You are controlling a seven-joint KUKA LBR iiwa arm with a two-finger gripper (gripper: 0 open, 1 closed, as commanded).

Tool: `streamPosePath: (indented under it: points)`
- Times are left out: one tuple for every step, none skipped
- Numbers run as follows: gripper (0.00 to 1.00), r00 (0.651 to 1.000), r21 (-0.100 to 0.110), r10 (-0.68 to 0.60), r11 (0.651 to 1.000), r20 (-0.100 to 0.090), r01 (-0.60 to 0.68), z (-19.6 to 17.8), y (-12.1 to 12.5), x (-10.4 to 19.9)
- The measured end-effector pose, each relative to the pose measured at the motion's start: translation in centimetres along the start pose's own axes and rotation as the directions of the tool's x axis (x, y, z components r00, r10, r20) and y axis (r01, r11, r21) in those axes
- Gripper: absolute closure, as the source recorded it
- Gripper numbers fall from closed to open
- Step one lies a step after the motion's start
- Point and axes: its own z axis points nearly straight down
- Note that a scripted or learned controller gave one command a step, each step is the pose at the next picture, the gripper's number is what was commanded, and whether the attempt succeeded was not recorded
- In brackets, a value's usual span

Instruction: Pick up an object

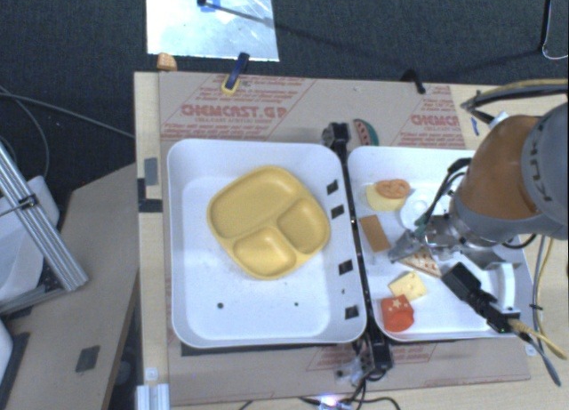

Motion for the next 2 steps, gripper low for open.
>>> streamPosePath:
  points:
    - [0.0, 1.0, -0.014, -0.016, 1.0, -0.002, 0.016, -7.5, 3.8, 4.7]
    - [0.0, 1.0, -0.001, -0.004, 1.0, -0.002, 0.004, -7.0, -3.5, 2.7]
